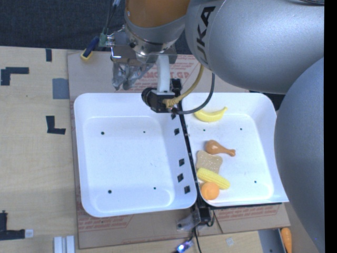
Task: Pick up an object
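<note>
While hovering past the left bin's [84,141] far edge, tool [125,80] up high, grip state impossible to tell.
Over in the right bin [263,141]: banana [210,115] far, drumstick [219,149], bread [209,161], corn [215,179], orange [210,192] near.

You are viewing the arm [253,41] reaching in from the right; its large grey links are filling the upper right and right side of the frame. The orange band [155,4] is sitting at top centre, directly above the wrist. Below the band, the gripper [125,80] is pointing downward and hanging at the upper middle of the frame. Its fingers are appearing dark and blurred, so you cannot determine their spacing. Nothing is visibly sitting between them.
</note>
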{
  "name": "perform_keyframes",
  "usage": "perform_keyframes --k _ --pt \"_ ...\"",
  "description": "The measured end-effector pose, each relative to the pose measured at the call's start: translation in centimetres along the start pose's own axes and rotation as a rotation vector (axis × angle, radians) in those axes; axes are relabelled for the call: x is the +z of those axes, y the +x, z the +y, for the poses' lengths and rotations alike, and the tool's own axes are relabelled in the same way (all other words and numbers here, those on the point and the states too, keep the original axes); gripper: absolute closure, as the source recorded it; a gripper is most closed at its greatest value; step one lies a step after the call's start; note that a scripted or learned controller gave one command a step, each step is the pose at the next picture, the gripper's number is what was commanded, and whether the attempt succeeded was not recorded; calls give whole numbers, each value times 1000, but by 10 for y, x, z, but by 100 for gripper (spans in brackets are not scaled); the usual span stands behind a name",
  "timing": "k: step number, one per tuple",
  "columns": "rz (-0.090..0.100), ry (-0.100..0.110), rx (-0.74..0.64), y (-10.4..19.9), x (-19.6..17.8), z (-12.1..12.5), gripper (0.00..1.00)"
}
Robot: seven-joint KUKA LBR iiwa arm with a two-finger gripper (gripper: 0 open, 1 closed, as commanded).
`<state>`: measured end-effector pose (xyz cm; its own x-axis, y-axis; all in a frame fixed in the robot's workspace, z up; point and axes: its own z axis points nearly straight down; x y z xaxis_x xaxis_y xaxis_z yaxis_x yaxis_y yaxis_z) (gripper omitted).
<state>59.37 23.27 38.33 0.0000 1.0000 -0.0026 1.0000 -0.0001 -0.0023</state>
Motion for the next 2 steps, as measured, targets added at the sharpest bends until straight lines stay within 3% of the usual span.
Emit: perform_keyframes --k 1,2 --pt "4 -7 -2 1 -56 28 100" --pt "3 -4 -3 1 -81 37 100"
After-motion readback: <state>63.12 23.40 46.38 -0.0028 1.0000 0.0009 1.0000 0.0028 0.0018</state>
